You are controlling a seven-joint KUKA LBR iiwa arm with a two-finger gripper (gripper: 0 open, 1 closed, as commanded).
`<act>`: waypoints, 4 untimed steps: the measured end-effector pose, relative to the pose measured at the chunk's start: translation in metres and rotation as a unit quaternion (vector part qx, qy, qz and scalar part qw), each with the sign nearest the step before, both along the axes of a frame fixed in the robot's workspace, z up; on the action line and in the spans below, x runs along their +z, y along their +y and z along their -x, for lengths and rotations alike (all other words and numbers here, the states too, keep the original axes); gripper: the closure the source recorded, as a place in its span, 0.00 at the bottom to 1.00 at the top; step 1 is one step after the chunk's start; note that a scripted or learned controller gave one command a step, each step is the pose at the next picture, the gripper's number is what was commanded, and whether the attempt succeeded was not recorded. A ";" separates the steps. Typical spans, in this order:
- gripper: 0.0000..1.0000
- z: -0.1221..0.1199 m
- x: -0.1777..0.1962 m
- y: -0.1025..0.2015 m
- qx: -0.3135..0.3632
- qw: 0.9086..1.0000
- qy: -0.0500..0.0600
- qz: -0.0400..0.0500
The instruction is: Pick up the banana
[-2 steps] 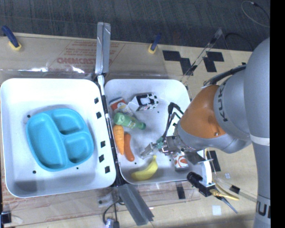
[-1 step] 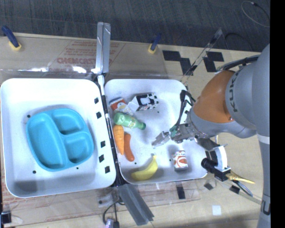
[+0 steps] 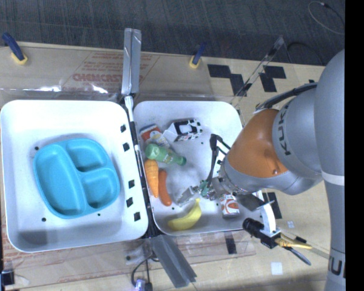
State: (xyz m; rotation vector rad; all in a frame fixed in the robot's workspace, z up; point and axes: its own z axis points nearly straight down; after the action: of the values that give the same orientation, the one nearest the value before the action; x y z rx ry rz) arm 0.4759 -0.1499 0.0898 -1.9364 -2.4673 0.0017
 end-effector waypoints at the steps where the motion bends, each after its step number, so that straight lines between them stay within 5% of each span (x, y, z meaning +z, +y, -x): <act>1: 1.00 0.000 0.008 0.000 0.002 1.000 0.001 0.000; 2: 0.00 0.000 0.008 0.000 0.002 1.000 0.001 0.000; 4: 0.00 0.000 0.000 -0.001 0.001 1.000 0.000 0.000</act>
State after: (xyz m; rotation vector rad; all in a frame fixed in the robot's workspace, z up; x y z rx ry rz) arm 0.4761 -0.1505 0.0901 -1.9332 -2.4688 0.0018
